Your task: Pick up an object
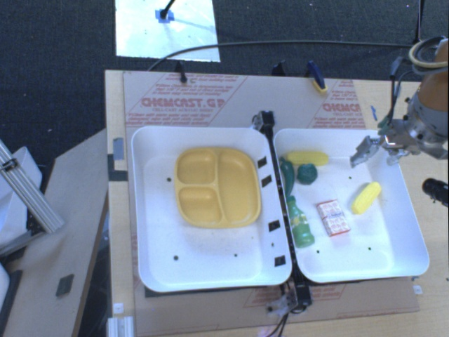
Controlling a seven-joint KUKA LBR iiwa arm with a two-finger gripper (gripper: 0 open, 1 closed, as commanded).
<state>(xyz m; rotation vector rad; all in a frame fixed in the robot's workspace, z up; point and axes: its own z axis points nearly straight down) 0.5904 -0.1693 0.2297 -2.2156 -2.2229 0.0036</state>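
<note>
Two yellow pieces, corn (306, 159) and a stubby block (366, 197), lie below the pincer (365, 151), spread and holding nothing.

A yellow plastic tray with three compartments (216, 187) lies flat in a shallow white bin (151, 258), well to the left of the claw (366, 153). A row of small black clips (266, 181) stands between the tray and the claw. A brown sheet printed CHEMCAST (184, 102) covers the bench (77, 188). A blue clamp (317, 77) grips its far edge, beyond the claw and slightly left. A white square sheet (165, 20) lies on the dark floor, far beyond and left of the claw.
</note>
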